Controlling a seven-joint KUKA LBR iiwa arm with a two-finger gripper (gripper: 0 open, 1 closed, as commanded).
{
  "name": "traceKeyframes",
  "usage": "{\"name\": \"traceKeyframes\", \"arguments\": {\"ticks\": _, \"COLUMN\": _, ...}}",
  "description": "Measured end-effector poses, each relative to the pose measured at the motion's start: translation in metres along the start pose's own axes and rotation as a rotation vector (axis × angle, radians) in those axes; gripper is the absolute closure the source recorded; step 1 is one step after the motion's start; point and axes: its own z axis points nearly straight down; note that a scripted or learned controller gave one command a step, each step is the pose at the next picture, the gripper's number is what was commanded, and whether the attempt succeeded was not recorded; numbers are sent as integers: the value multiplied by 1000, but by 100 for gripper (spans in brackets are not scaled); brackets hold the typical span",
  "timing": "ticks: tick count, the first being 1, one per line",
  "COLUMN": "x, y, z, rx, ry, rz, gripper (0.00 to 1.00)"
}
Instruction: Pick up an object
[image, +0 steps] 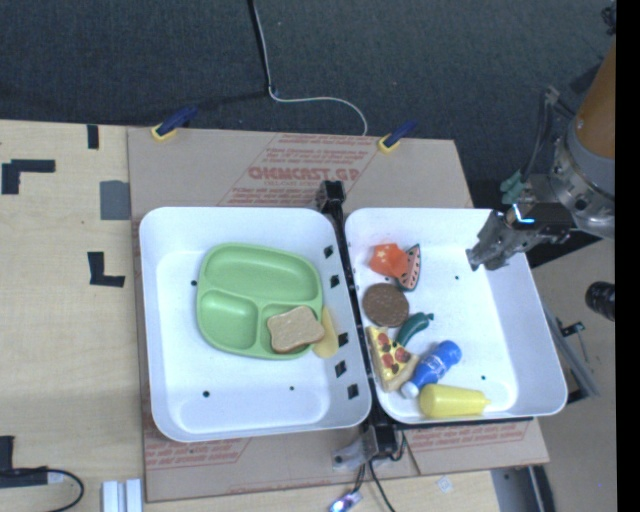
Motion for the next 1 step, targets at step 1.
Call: {"name": "traceKeyframes", "arguments": {"ticks": 1, "x": 108, "y": 0, "z": -6, "rx": -9, "ry": 1, "rz": -11, "gripper": 100}}
